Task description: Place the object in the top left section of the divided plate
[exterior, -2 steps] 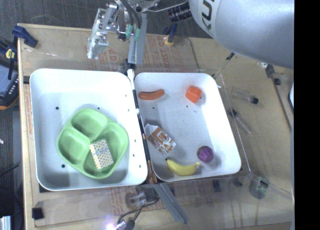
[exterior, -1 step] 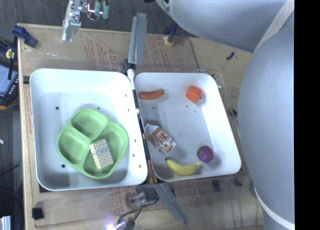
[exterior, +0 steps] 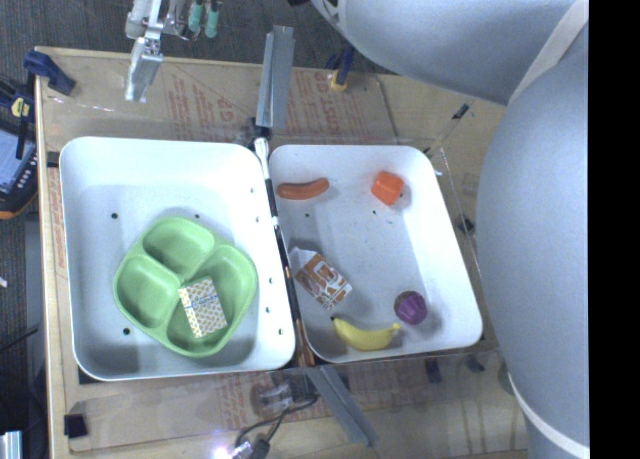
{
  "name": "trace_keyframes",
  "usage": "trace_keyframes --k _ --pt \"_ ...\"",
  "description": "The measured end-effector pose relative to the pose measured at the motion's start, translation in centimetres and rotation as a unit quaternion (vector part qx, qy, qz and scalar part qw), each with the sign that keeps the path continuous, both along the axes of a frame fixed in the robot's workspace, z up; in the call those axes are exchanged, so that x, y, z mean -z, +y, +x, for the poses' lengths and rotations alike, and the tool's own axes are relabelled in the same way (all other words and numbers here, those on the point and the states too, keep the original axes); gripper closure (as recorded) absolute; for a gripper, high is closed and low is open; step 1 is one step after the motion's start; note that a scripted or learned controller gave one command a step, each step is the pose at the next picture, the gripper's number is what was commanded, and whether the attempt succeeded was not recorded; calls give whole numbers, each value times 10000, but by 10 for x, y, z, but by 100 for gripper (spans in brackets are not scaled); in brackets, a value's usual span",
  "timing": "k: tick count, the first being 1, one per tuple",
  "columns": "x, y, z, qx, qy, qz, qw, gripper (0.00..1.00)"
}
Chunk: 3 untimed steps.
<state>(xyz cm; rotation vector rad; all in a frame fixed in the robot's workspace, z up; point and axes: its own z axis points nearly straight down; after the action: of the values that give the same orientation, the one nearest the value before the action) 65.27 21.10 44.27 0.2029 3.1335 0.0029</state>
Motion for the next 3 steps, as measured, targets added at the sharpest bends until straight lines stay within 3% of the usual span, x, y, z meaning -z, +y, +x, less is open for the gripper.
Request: trace_keyframes --k 1,2,3 --pt "152 9 -25 -2285 3 -14 9735 0" --pt "140 9 -25 -2290 -12 -26 9734 100" --pt "117 8 -39 -4534 -17 -15 8913 100"
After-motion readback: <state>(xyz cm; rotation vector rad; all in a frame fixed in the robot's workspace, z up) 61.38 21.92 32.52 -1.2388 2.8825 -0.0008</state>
